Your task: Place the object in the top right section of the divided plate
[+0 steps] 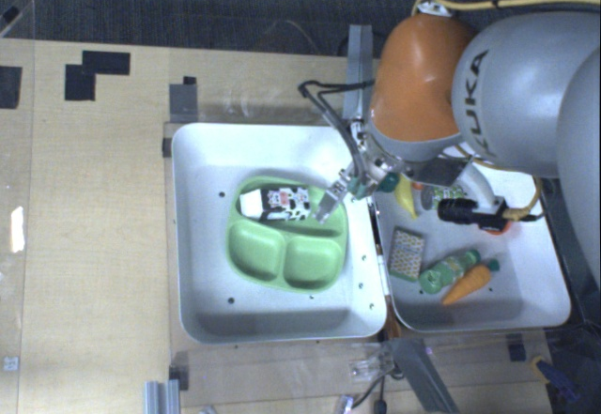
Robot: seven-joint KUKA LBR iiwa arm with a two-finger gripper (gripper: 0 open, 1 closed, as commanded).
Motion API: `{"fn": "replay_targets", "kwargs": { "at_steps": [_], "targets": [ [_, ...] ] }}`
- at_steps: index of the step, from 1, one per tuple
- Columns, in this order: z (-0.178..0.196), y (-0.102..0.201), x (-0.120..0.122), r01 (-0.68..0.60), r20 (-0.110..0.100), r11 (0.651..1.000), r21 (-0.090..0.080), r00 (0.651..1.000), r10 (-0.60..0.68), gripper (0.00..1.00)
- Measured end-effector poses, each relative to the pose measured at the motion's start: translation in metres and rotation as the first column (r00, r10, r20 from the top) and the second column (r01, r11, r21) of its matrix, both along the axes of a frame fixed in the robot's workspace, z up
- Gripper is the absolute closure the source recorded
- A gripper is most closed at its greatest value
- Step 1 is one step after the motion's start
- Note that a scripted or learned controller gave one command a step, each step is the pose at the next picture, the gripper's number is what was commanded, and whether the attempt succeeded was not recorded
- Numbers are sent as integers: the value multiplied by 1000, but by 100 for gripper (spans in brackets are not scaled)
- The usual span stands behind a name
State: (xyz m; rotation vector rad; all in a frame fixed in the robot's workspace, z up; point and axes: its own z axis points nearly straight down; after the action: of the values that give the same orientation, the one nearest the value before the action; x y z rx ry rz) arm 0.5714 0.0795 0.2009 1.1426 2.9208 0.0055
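White-and-black printed carton (282,203) lies in the green divided plate (246,253), frame centre.
You'd grip its light, stiff, crushable sides; whether the tool (331,201) is spread, I cannot tell.

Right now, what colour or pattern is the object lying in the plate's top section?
White with black cow-like patches, the object lies on the green plate; camera view shows it.
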Motion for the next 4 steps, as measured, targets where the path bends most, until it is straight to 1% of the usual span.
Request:
{"fn": "replay_targets", "kwargs": {
  "at_steps": [1,2,3,4],
  "targets": [
    [6,-18,-7,-262,2,965,-2,965,262,0],
    [18,-16,-5,-261,10,965,-1,965,261,100],
    [78,-82,-26,-367,5,930,-6,930,367,100],
    [103,-91,28,-434,4,901,-6,901,434,100]
  ]
}}
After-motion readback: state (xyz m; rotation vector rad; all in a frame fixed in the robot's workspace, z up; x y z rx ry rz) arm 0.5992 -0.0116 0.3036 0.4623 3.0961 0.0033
